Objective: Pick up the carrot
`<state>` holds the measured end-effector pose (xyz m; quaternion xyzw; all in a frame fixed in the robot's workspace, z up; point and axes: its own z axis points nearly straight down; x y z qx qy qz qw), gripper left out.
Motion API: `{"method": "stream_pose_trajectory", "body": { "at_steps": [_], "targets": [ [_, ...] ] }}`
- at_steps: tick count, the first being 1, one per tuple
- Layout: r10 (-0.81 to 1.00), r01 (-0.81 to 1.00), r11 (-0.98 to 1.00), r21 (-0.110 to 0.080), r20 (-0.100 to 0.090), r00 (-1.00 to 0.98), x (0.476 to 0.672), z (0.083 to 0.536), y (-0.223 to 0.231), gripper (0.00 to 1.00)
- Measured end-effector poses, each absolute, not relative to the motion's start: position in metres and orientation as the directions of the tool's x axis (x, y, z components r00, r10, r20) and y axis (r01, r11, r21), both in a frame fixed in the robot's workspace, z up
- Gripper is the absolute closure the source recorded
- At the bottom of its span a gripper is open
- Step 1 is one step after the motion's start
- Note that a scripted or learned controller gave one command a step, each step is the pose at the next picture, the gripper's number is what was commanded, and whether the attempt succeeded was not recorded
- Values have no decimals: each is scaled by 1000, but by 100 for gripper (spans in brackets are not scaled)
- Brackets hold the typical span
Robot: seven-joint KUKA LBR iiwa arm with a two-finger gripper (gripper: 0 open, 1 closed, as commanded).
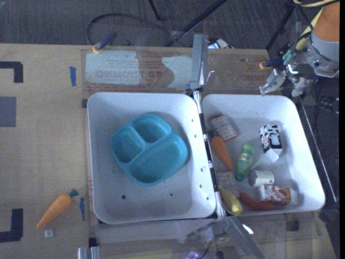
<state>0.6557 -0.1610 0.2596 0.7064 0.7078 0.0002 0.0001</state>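
The carrot (221, 151) lies in the right bin (307, 144), close against its left wall and about midway along it, leaf end toward the far edge and tip toward the near one. Beside it lie a green bottle (245, 158) and a small packet (224, 127). The gripper (277, 80) hangs above the bin's far right corner; its fingers look parted and hold nothing (the view is blurry there). The carrot looks like a light, rigid, smooth toy, likely to slip, so it is best pinched across its thick middle. Another carrot (55, 209) lies on the bench near the left bin's (102, 161) near left corner.
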Motion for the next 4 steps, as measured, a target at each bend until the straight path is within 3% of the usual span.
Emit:
{"method": "stream_pose_trajectory", "body": {
  "at_steps": [1, 2, 3, 4],
  "targets": [
    [1000, 1000, 12, -1, 0, -12, 640, 134, -106, 0],
    [988, 988, 153, 3, 0, -153, 515, 87, -117, 0],
    [989, 989, 151, 10, -3, -151, 517, 98, -118, 100],
    [989, 989, 147, 12, -4, -147, 517, 107, -119, 100]
  ]
}}
